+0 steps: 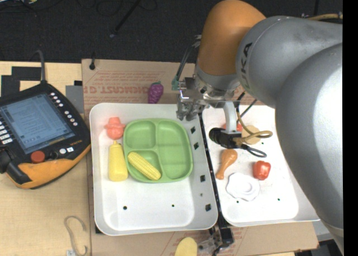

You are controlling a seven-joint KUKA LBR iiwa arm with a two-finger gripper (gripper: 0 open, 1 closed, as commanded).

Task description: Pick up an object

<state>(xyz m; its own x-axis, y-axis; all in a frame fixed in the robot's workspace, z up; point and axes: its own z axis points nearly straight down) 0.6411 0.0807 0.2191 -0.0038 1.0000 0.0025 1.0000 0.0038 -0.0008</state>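
My gripper (188, 108) hangs over the far end of the divider between the two white bins, with nothing visibly held. In the left bin (145, 210) lies a green divided plate (168, 140) with a yellow corn cob (144, 166) on its near-left section. A yellow bottle (117, 161) and a pink-orange toy (114, 128) lie left of the plate. The right bin (274, 204) holds a tan drumstick (226, 162), a red pepper-like toy (261, 169) and a white lumpy piece (243, 186). A thin red-orange piece (230, 121) is partly hidden beside the wrist.
Purple grapes (155, 92) lie on the cardboard behind the left bin. A yellow lemon-like toy (186, 246) sits in front of the bins. A control pendant (39, 132) lies at the left. The big grey arm covers the right bin's far right part.
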